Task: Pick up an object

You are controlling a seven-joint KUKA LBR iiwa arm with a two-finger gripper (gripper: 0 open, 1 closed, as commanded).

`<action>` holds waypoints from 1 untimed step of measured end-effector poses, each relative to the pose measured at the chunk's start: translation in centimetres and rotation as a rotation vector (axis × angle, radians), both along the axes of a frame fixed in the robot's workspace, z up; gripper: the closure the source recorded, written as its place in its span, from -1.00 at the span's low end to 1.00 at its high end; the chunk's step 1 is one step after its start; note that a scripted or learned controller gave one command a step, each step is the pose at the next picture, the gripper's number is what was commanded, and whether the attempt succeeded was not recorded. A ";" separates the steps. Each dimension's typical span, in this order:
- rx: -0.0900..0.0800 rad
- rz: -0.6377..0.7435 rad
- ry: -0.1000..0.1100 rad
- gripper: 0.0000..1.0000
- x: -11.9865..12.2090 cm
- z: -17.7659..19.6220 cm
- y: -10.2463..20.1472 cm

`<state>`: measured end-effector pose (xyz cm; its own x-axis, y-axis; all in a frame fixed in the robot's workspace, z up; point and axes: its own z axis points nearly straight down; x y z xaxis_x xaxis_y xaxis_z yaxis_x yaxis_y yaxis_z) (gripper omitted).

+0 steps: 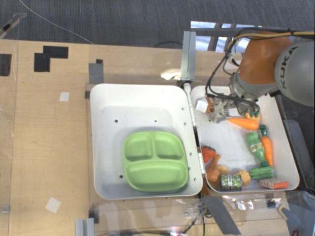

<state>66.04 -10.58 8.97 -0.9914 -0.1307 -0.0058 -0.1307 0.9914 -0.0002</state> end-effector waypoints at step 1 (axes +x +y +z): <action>-0.001 -0.035 -0.008 -1.00 -5.8 0.1 -2.4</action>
